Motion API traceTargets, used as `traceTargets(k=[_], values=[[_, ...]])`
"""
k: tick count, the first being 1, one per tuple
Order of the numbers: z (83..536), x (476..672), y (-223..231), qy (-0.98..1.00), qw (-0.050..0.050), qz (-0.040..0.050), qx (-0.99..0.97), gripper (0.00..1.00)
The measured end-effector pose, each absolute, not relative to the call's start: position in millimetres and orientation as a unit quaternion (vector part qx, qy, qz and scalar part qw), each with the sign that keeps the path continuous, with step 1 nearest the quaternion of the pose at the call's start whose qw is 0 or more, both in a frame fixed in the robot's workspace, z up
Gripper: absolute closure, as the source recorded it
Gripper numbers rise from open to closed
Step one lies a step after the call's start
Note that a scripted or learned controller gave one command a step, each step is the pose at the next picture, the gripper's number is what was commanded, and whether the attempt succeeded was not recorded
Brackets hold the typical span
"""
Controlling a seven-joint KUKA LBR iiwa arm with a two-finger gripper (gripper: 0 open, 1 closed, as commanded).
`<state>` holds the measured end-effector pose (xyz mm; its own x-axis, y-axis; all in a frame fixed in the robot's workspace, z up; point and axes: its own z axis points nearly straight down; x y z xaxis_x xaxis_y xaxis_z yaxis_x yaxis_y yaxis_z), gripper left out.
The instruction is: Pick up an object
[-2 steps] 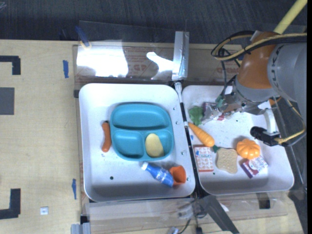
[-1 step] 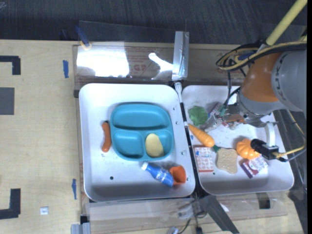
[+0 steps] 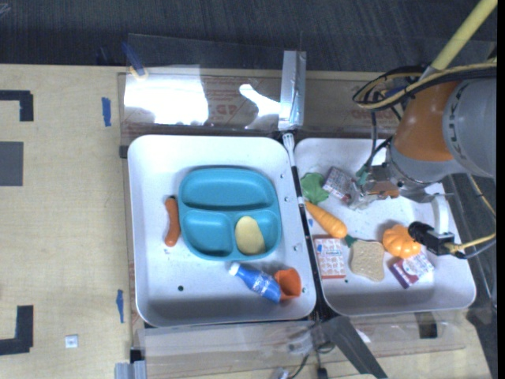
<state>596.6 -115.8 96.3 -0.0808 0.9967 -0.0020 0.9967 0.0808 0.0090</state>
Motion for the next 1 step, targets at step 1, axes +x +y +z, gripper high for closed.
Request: traceTargets(k=[1], values=[[95.6,596.3,-115.7,0.735,0.003,0.0023,0.678,0.00]])
